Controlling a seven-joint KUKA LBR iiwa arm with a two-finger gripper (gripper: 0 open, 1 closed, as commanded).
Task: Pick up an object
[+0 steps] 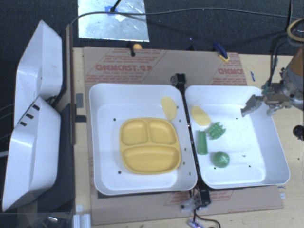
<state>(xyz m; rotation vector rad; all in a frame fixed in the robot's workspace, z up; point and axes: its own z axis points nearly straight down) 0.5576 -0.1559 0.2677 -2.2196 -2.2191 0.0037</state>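
The right bin [266, 175] holds a pale yellow oval piece [201, 115], a spiky green piece [216, 130], a green stick [202, 142] and a round green piece [220, 159], all on its left side. My gripper [260, 110] hangs over the bin's upper right part, well to the right of those pieces. Its fingers [249, 107] are open with nothing between them. In the left bin [102, 127] lies a yellow three-part tray [149, 145], with a second pale yellow oval piece [169, 108] near the bin's upper right corner.
A black divider with a clamp [179, 80] runs between the two bins. White housings [38, 103] stand at the far left. A shiny metal sheet [113, 12] lies beyond the bench. Cables cross the dark floor at the top.
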